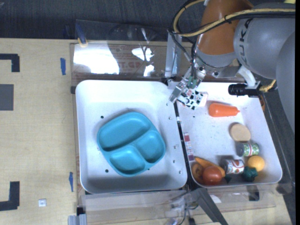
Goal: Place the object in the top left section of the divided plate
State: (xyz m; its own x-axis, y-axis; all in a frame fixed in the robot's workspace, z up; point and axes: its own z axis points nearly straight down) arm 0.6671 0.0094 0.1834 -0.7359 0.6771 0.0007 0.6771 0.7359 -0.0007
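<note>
Blue divided plate (131,143) sits left of the claw (186,91), whose state I cannot tell; approach its upper-left section slowly.

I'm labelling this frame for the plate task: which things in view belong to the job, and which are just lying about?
Belongs to the job:
blue divided plate in the left bin
hand over the rim between the bins

Lying about in the right bin:
carrot
tan round piece
two small cans
orange
tomato

Grey arm (267,36), orange band (220,22), looping yellow-and-black cables (187,13).
</note>
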